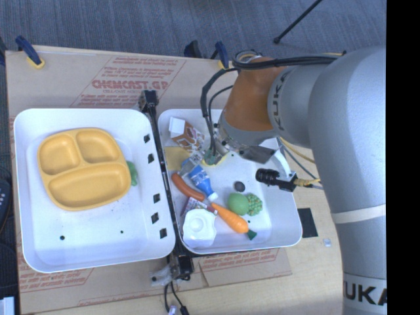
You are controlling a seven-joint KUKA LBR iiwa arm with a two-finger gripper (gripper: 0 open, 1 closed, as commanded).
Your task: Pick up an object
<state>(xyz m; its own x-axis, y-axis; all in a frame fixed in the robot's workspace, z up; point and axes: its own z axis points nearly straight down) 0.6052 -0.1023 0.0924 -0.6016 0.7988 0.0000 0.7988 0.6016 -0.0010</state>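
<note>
The gripper [211,155] is lowered into the right bin [289,209], at its upper left, among the toy items; whether it is wide or narrow cannot be told. The toy carrot [230,218] lies near the front wall, beside a hot dog [188,187] and a white carton [198,226]. It is judged light, rigid and smooth; a mid-body grasp is advised. "CHEMCAST" is legible on the cardboard [125,84]; "KUKA" is partly readable on the arm [341,110].
</note>
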